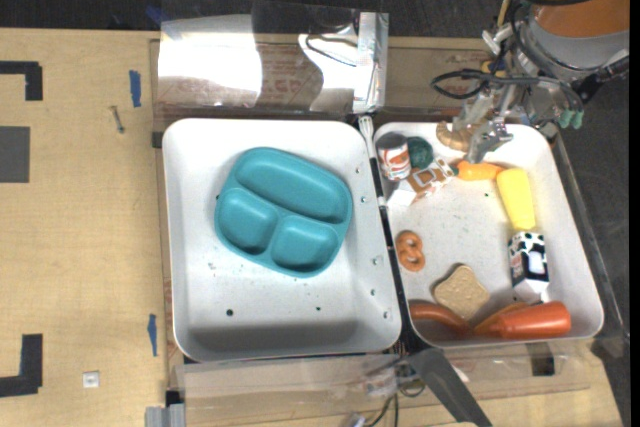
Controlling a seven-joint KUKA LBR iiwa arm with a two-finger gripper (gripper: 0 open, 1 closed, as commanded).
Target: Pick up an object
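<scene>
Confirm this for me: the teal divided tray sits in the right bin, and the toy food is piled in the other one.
Not quite. The camera view shows the teal divided tray in the left bin; the toy food, such as the bread slice, lies in the right bin.

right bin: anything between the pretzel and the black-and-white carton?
Nothing. In the camera view the stretch of white floor between the pretzel and the black-and-white carton is bare; the bread slice lies below that line.
</scene>
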